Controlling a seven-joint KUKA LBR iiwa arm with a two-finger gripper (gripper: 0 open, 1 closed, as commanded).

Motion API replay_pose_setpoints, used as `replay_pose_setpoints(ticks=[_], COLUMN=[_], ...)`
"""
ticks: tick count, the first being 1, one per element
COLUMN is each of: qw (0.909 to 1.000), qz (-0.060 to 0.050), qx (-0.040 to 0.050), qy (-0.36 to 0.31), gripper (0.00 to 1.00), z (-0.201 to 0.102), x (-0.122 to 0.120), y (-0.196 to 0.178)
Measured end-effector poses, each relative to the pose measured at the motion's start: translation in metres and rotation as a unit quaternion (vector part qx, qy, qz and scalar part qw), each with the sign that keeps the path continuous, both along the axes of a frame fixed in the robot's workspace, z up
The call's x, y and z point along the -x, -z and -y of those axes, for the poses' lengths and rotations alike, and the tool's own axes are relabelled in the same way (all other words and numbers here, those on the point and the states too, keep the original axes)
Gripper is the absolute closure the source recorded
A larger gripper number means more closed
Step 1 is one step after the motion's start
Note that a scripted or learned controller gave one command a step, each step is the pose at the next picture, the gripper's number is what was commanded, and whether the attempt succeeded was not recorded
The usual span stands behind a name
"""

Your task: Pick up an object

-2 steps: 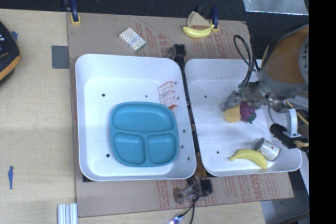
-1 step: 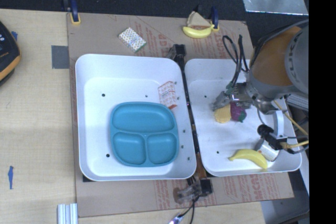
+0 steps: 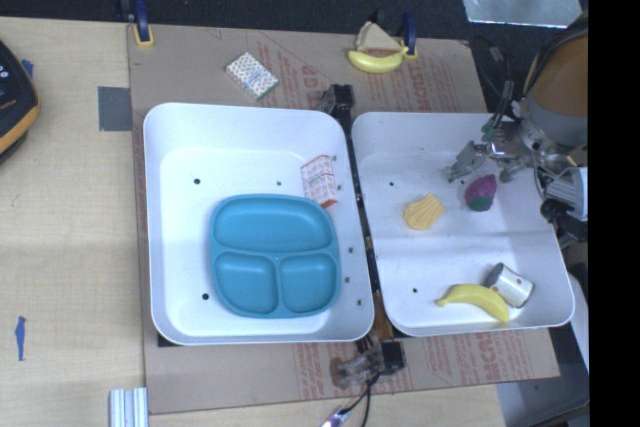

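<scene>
The purple object [image 3: 481, 192] — a small rounded lump, perhaps a toy fruit — lies in the upper right part of the right bin [image 3: 400, 140], with its long axis running roughly up and down the frame and tilted slightly, the upper end leaning right. Directly above it and a little to the left hangs the gripper [image 3: 485, 158], its grey metal fingers splayed apart, one reaching left toward the bin's middle and the other toward the right; nothing sits between them, and the purple object lies just below them, whether touching I cannot tell. The arm [image 3: 560, 90] comes in from the right edge, its orange band showing above the wrist. Left of the purple object, near the bin's centre, is a small yellow ridged piece [image 3: 423, 212]. Along the lower edge of the same bin lies a banana [image 3: 474, 301], long axis running left to right with the tips curving down, and a small white-and-grey cylinder [image 3: 511, 284] rests just beside its right end. The left bin [image 3: 180, 140] holds a blue divided plate [image 3: 274, 254] and a red-and-white packet [image 3: 320, 180] at its upper right — near the bins' shared edge.
</scene>
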State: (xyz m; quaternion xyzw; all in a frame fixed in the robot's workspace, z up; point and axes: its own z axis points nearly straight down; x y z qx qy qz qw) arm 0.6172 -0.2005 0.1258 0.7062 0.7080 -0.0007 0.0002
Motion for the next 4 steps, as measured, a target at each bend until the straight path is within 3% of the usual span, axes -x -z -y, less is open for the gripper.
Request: replay_pose_setpoints(ticks=[1, 2, 3, 4], qw=[1.0, 1.0, 1.0, 1.0], qz=[-0.001, -0.001, 0.001, 0.0], qx=[-0.0002, 0.0002, -0.0006, -0.0007], qy=[-0.001, -0.002, -0.002, -0.001], gripper=[0.0, 1.0, 1.0, 1.0], z=[0.011, 0.012, -0.074, -0.13], x=[0.012, 0.011, 0.048, 0.054], y=[0.034, 0.022, 0.032, -0.12])
